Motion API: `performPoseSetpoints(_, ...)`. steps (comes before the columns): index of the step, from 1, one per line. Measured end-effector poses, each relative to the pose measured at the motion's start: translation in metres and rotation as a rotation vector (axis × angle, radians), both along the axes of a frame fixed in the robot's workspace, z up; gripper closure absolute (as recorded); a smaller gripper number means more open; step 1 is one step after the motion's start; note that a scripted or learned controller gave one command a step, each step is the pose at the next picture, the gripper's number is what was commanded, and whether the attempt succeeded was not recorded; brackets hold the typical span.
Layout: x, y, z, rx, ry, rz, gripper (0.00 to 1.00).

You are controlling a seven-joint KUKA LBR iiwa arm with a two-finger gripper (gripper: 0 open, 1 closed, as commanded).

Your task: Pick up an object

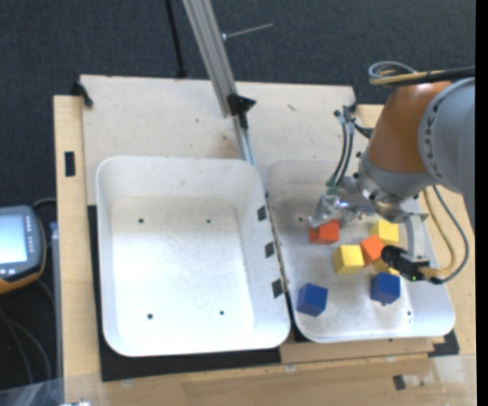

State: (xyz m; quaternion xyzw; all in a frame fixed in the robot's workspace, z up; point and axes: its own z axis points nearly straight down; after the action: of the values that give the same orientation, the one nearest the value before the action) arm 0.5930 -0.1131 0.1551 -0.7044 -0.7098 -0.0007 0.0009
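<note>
My gripper (330, 213) hangs low over the upper middle of the right bin (298, 180), below the arm's orange band. A red-orange block (325, 233) lies directly at its tip; whether the gripper touches it cannot be made out. Just right of that block sit a yellow block (348, 258), an orange block (372, 249) and a second yellow block (387, 230), close together. One blue block (312, 299) rests near the bin's front left, and another blue block (386, 288) near its front right.
The left bin (184, 256) stands beside the right one, their walls meeting at mid-bench. A slanted metal pole (214, 49) rises behind the bins. Cables (436, 244) loop down beside the arm over the right bin's right side.
</note>
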Motion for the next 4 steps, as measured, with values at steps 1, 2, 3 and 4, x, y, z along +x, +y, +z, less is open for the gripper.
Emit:
performPoseSetpoints(1,0.016,0.073,0.044,0.000,-0.006,0.003,1.00)
performPoseSetpoints(2,-0.013,0.062,0.041,-0.004,0.001,-0.009,1.00)
performPoseSetpoints(3,-0.005,0.101,0.046,-0.005,-0.014,-0.011,1.00)
performPoseSetpoints(4,-0.040,-0.007,0.092,-0.008,-0.005,-0.014,1.00)
